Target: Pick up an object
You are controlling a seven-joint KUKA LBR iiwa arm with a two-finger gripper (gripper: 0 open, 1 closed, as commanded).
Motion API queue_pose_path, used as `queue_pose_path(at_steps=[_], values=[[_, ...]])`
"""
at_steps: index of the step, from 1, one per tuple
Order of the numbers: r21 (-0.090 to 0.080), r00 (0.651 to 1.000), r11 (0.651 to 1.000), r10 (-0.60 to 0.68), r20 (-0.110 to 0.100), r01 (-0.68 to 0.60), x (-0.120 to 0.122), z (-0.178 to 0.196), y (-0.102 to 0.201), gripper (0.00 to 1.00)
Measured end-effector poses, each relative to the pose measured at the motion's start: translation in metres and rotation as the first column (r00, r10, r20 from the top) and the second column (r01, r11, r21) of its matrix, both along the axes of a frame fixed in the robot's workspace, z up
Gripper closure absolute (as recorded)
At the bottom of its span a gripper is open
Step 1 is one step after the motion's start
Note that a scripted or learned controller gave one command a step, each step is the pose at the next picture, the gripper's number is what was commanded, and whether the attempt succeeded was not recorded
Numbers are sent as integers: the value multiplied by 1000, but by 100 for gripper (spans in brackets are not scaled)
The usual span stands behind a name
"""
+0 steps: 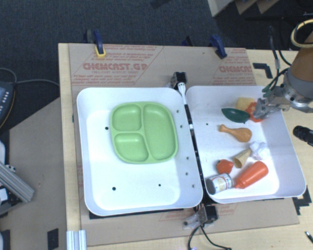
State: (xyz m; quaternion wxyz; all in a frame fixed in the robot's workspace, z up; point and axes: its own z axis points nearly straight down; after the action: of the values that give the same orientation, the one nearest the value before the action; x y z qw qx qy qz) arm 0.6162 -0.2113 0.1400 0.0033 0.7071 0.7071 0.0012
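Even bright overhead light; white bins [94,155] near overexposed, soft shadows beside plate [144,132]; slightly soft focus.

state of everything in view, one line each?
Gripper: low over right bin's far corner, fingers unclear.
Green tray: flat in left bin.
Orange bottle: lying down.
Jar: on its side.
Dark green leaf: beside gripper.
Right bin: holds the small items.

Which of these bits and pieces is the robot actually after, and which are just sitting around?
Job in hand: gripper; right bin's toys, such as dark green piece, tan drumstick, orange carrot, small jar.

Lying about: green divided plate, left bin.
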Motion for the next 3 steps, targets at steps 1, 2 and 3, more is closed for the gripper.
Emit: queue_pose_path(at_steps=[1, 2, 3], values=[[-1, 1000, 1000, 1, 3, -1, 7, 64, 1, 100], [0, 1000, 1000, 1, 0, -1, 9, 87, 0, 100], [6, 1000, 1000, 6, -8, -6, 11, 80, 62, 100]])
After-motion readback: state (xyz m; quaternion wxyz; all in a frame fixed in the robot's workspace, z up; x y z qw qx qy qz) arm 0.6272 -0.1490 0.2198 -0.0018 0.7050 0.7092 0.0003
